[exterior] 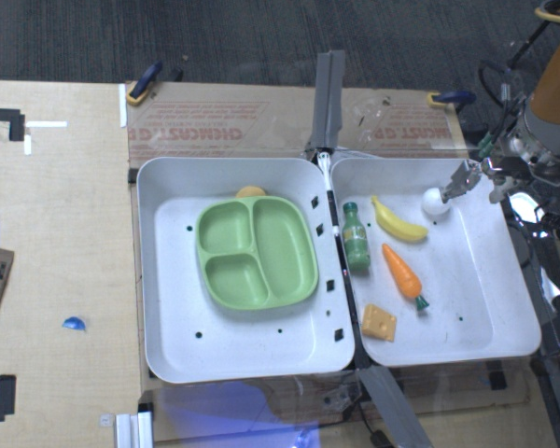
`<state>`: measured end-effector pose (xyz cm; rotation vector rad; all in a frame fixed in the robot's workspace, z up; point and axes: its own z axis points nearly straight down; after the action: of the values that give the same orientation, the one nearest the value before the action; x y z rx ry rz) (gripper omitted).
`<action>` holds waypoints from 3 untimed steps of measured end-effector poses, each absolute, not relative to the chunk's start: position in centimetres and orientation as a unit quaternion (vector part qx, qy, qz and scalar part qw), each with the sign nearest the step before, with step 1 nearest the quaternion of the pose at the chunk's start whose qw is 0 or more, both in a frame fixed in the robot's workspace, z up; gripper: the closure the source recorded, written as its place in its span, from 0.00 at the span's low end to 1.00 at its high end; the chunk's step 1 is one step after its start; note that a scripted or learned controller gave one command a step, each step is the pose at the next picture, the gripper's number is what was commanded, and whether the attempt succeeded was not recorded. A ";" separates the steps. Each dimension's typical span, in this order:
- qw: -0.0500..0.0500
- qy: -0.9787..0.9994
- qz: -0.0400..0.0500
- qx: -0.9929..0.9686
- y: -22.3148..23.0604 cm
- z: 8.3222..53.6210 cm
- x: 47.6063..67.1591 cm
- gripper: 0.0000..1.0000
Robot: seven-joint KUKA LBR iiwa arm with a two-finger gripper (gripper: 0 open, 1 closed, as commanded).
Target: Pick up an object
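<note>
The right bin [504, 339] holds a green bottle [357, 237], a yellow banana [399, 222], an orange carrot [403, 273], a yellow cheese-like block [379, 323] and a small white ball [435, 203]. My gripper [479, 189] hangs over the bin's far right corner, open, with nothing between its fingers. The white ball lies just left of and below the left fingertip. In the left bin [159, 278] sits a green divided plate [258, 251], and a small orange thing [251, 192] peeks out behind it.
A grey divider bar [329, 101] runs between the bins at the back. Cables and the arm's body [546, 110] crowd the right edge. A wooden bench top [56, 231] with a small blue piece [73, 323] lies to the left.
</note>
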<state>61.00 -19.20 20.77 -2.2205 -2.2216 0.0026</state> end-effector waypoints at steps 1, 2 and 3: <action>0.001 -0.764 0.001 -0.646 -22.3 20.8 60.0 0.00; 0.001 -0.788 0.001 -0.616 -15.8 11.2 57.5 0.00; -0.001 -0.844 0.000 -0.537 -12.5 9.2 62.5 0.00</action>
<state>62.54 -12.48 9.21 -1.6872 -2.6528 0.0002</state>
